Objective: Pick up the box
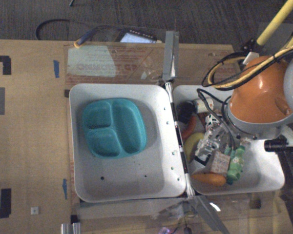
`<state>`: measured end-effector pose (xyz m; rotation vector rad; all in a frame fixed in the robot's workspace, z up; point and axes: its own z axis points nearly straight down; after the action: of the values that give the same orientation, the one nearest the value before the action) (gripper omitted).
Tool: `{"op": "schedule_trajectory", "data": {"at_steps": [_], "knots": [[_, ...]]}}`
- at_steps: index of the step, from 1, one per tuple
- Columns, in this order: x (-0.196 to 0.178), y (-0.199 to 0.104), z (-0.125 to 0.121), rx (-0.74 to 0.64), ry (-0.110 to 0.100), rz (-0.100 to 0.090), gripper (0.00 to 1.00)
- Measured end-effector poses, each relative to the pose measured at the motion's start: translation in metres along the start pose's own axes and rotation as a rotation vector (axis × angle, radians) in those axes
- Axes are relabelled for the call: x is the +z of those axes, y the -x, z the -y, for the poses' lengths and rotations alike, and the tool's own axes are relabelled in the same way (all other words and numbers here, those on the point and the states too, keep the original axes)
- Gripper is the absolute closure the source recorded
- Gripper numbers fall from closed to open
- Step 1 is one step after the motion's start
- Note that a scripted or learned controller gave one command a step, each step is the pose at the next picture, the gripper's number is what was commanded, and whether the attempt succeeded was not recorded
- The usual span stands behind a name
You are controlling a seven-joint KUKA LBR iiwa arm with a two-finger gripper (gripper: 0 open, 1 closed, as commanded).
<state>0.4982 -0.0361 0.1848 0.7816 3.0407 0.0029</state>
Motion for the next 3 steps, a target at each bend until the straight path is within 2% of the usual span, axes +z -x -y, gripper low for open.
{"op": "schedule_trajectory", "data": {"at_steps": [1,2,3], "knots": [[0.0,-0.05,-0.053,-0.091,-0.001,-0.002,1.0],[0.08,-0.083,-0.11,-0.145,-0.002,-0.003,1.0],[-0.034,-0.094,-0.134,-0.395,0.002,0.003,1.0]]}}
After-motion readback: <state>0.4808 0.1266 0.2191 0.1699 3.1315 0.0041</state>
